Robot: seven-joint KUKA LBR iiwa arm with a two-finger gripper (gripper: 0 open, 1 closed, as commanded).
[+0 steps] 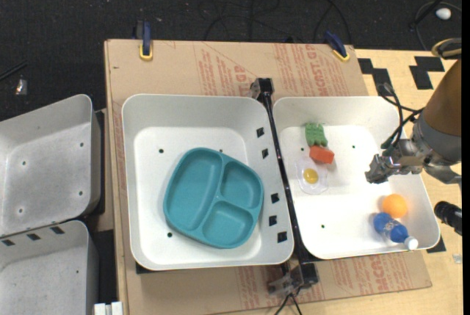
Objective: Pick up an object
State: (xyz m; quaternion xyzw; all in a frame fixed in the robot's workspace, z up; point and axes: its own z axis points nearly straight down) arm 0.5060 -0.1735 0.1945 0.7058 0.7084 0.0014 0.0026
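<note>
The gripper [379, 168] hovers with nothing between its fingers; the orange ball [395, 205] lies near, toward five o'clock.

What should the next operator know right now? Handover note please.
Gripper: over the right bin, right of centre, nothing visibly held; finger state unclear from this angle.
Right bin contents: green object at the back, red object just in front of it, clear piece with a yellow centre below that, orange ball and blue object near the front right corner.
Left bin: teal divided plate.
Done: no pick yet.
Left: choose an object, descend, grasp, lift. The orange ball looks nearest the gripper.
</note>
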